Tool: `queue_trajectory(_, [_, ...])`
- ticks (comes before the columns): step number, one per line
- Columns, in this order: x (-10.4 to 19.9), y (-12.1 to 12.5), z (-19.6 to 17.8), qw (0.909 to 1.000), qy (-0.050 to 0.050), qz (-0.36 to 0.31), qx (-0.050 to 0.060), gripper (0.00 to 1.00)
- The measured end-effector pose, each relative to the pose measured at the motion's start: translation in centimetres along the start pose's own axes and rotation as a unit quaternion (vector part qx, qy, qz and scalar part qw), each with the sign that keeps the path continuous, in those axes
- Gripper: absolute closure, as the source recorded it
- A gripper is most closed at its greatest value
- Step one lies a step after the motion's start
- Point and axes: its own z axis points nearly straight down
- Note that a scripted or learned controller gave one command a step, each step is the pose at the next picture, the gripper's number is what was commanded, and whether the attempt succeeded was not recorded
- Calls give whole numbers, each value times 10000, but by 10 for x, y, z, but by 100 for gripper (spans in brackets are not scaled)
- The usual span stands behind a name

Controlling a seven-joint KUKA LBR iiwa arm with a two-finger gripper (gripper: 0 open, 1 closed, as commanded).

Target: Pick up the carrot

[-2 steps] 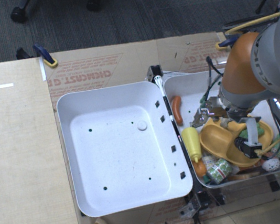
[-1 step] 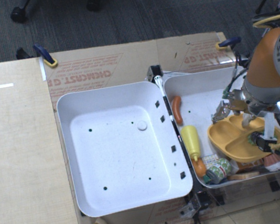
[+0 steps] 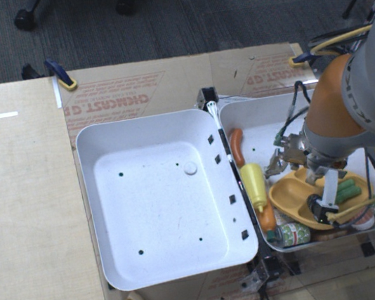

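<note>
Carrot [image 3: 266,216]: a short orange piece low in the right bin [image 3: 266,106], hard against that bin's left wall. Lies left of the gripper [image 3: 285,156] and nearer the view's bottom edge, clearly apart from it. Partly hidden at its upper end under a yellow bottle [image 3: 253,183], itself stretched along the same wall just left of the gripper. Touched at its lower end by a can with a green label [image 3: 291,235].

Above the bottle and up-left of the gripper, a red-orange sausage-like piece [image 3: 237,146], also along the wall. Directly below the gripper, a tilted yellow bowl [image 3: 291,196]; beyond the bowl, under the arm's wrist, some green pieces [image 3: 349,190].

Gripper hanging over the middle of the right bin, just above the bowl's rim. Cannot tell whether spread or pressed together. Nothing seen held.

Far to the gripper's left, the left bin [image 3: 96,197], with one small white disc [image 3: 190,169] on its floor.
</note>
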Motion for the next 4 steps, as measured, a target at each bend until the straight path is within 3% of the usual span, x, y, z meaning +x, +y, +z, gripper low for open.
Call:
queue_trajectory(1, [-46,40,4,10000,-24,-52,60,0])
queue_trajectory(2, [-58,124,4,9790,-2,-2035,57,0])
queue_trajectory(3, [39,117,4,9954,-72,-946,99,0])
queue_trajectory(4, [-8,141,6,9958,-20,-911,76,0])
